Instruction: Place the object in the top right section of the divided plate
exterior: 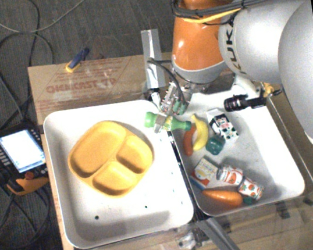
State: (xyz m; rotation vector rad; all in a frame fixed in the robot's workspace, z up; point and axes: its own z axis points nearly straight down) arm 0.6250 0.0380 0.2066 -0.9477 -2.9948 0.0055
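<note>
Two bins sit side by side on my bench: the left bin and the right bin.

**Q: Where is your arm positioned?**

**A:** My arm enters from the right side of the camera view. Its orange band sits above the far edge of the bins, and the wrist points down and to the left. My gripper hangs over the divide between the two bins, near their far corner.

**Q: What is the gripper's state?**

**A:** My fingers are closed around a green object. The object lies roughly level between them, one end poking out over the left bin and the other toward the right bin. I cannot tell exactly what kind of item it is.

**Q: Where is the target?**

**A:** The yellow divided plate rests in the left bin, turned at an angle, with three sections visible. The green object is just beside the plate's right-hand far edge, apart from it and not inside any section.

**Q: What else is in the work area?**

**A:** The right bin holds a banana, a teal block, a small printed box, a carrot and a printed can. A handheld pendant with a lit screen lies to the left of the bench.
</note>
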